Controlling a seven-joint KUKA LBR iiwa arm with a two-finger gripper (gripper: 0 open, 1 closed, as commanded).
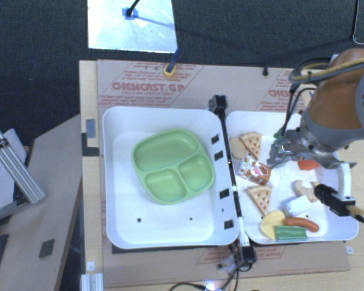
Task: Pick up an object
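Two bins: white and shallow, side by side on the bench; the left bin [118, 223] is taken as landmark.
Green tray: a three-compartment green tray [173, 165] lies inside the left bin, near its middle, tilted.
Right bin: the right bin [346, 226] touches the left bin's right wall and holds the toy food.
Upper slice: a pizza slice [252, 143] lies just right of the left bin's wall, toward the back.
Packet: a small printed packet [253, 171] lies right of the wall, below that slice.
Lower slice: a second pizza slice [260, 197] sits nearer the front.
Front pieces: a yellow piece [270, 224], a green piece [290, 233] and a sausage [301, 224] crowd the front corner.
Gripper: the gripper [278, 154] hangs low just right of the packet; whether its fingers are spread or pinched cannot be told, and nothing is seen between them.
Arm: the grey arm [340, 102] with its orange band reaches in from the right, bent down over the right bin.
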